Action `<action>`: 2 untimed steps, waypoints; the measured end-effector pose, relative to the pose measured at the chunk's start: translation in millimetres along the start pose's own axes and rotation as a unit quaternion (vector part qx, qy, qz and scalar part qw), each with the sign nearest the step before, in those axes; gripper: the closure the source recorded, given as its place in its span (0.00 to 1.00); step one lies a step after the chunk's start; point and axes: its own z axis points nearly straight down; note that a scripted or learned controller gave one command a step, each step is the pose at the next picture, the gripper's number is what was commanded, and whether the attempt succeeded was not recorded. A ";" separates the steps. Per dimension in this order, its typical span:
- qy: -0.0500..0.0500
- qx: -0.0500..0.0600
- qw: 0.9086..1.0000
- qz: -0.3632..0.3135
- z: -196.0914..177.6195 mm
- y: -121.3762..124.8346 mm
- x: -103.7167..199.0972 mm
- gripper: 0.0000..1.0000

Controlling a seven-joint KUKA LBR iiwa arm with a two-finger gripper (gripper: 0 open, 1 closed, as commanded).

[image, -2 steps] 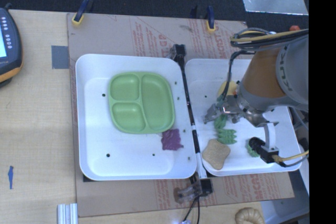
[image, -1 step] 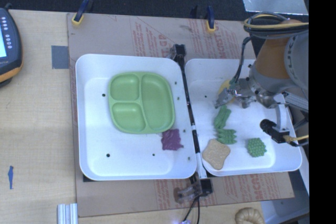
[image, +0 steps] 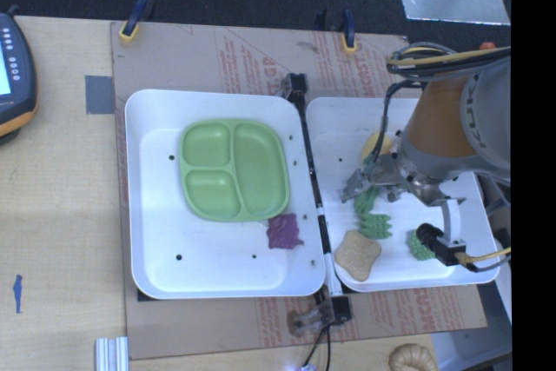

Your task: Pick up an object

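— Over the right shallow white bin, reaching in from the right: grey arm with orange band, two-finger gripper low above a green leafy toy.
— Fingers?
— Cannot tell whether spread or closed; nothing seen between them.
— Other items there?
— Tan cookie-shaped piece near the front edge, another small green piece beside it.
— Left white bin?
— Holds a light green divided plastic plate, purple crumpled lump just beside its corner.

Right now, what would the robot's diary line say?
gripper: low in right bin | over green toy | grasp: unclear | green plate: left bin
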 end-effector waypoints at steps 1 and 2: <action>-0.001 -0.001 1.000 0.000 -11.0 1.8 -2.6 1.00; 0.000 -0.008 1.000 -0.004 -107.1 43.7 81.6 1.00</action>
